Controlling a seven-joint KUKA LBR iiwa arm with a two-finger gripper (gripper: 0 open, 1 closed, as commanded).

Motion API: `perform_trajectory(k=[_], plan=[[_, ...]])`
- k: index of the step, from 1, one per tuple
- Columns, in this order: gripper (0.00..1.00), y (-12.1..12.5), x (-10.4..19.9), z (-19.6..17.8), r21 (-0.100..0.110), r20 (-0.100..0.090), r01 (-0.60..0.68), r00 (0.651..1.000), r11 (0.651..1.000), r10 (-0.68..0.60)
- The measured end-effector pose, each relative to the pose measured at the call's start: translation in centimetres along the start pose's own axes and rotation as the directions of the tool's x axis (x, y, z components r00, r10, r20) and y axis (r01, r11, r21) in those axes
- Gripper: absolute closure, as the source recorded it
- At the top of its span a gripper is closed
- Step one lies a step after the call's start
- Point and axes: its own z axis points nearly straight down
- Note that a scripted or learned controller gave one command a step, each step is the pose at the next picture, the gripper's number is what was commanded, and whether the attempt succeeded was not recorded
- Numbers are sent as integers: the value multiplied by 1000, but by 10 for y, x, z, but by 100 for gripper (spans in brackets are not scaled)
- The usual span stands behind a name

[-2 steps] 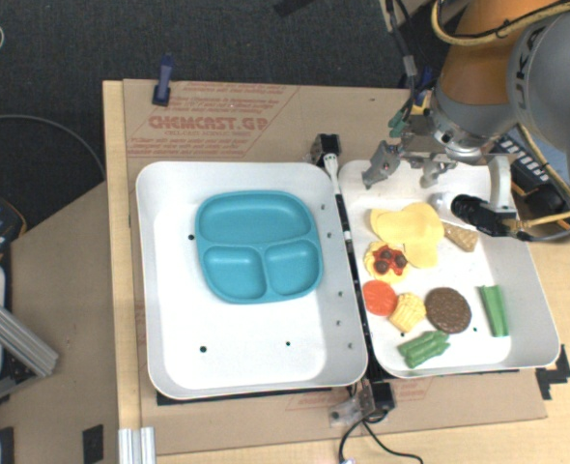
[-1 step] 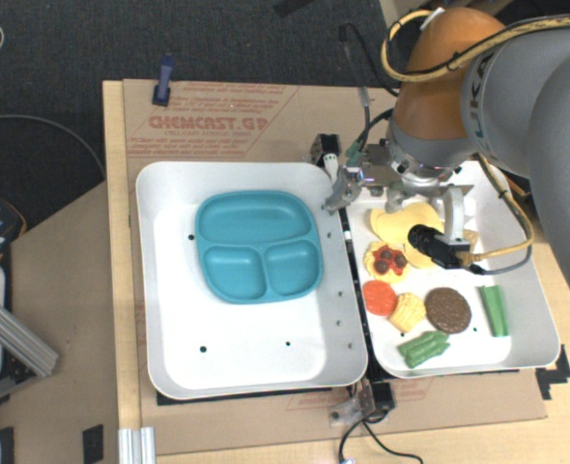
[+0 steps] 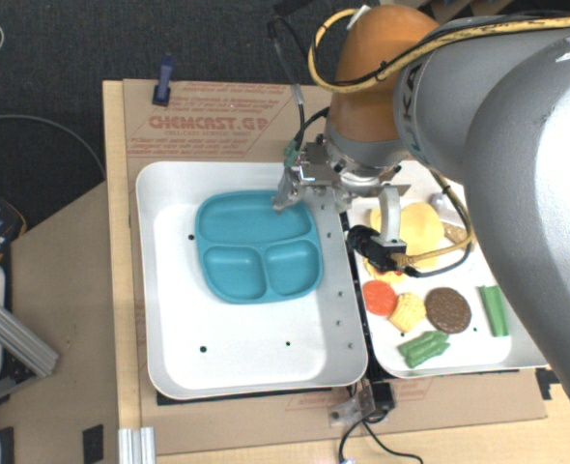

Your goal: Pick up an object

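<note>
A blue divided plate (image 3: 256, 249) lies in the left white bin (image 3: 159, 288), toward its back. My gripper (image 3: 295, 189) hangs over the plate's far right corner, close to the wall between the two bins, and nothing shows in its grasp. The right bin (image 3: 459, 361) holds toy foods: a pale yellow piece (image 3: 422, 225), an orange-red piece (image 3: 381, 298), a small yellow piece (image 3: 408, 312), a brown round cookie (image 3: 448, 309), a green piece (image 3: 425, 347) and a green stick (image 3: 494, 310). The arm's grey body hides the back and right of that bin.
Both bins sit on a brown cardboard sheet (image 3: 217, 114) with red print. A small blue clip (image 3: 163, 80) lies at its far left corner. The white floor in the front half of the left bin is bare.
</note>
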Motion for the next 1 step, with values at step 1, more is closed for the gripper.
perform_trajectory(k=[1], plan=[[0, -50, 26, 47, 11, 0, -3, 1000, 1000, 3]])
